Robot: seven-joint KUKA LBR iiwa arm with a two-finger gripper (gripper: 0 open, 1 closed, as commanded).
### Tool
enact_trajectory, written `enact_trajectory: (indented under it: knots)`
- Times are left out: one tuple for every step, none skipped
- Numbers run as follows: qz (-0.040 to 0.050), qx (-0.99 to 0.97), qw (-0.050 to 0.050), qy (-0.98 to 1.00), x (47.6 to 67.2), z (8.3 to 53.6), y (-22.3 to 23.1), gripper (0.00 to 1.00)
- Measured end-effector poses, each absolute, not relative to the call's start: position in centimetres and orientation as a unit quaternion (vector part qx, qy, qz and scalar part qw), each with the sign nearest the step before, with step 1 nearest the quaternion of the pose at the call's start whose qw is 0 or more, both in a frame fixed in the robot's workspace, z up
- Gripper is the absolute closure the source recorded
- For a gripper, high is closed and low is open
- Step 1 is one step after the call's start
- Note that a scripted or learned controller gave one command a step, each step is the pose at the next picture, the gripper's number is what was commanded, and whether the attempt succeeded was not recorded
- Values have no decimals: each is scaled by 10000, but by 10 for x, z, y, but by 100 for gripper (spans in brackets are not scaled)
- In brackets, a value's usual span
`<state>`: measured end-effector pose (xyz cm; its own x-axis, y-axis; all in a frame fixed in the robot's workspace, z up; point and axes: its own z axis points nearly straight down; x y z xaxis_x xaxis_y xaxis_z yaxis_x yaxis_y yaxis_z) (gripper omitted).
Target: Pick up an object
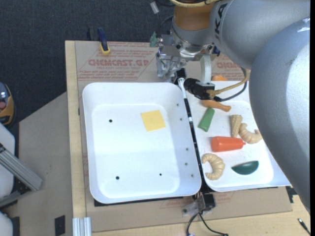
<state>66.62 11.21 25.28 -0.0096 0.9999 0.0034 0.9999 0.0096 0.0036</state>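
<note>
Up by the far rim of the left bin [93, 95], the hand [170, 73] hangs with finger spacing I cannot tell.

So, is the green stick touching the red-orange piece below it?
Apart. The camera view shows white bin floor between the green stick and the red-orange piece.

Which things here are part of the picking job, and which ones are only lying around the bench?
Part of the job:
gripper
yellow square in the left bin
green stick, orange block, two beige curled pieces and dark green wedge in the right bin

Lying about:
blue and yellow clamp
cardboard sheet
</note>
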Motion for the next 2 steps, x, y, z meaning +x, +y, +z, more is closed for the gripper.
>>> enact_trajectory:
  knots:
    - [22, 7037, -2, 7105, 665, 236, 221, 100]
    - [26, 7064, 13, 7078, 667, 270, 225, 100]
